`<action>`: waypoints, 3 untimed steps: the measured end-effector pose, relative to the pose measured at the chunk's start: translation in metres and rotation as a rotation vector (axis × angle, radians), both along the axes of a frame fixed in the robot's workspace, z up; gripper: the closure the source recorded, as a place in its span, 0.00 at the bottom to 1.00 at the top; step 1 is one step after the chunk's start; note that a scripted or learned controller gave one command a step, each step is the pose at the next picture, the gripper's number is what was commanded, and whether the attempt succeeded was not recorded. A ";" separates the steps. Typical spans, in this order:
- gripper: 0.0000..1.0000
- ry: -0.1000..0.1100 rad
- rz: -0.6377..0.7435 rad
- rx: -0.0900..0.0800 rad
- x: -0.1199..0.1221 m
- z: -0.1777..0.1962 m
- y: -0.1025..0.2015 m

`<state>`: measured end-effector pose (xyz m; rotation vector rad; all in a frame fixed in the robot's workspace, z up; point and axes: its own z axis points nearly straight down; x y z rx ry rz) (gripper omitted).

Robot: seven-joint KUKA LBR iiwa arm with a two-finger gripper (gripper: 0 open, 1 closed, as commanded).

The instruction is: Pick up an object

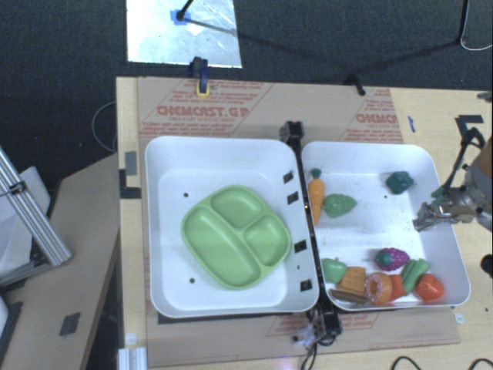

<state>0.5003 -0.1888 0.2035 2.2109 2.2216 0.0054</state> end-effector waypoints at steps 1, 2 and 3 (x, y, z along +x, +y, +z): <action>1.00 0.002 0.000 0.001 0.002 0.022 0.000; 1.00 0.002 0.005 0.003 0.055 0.021 0.031; 1.00 0.003 0.004 0.003 0.088 0.027 0.062</action>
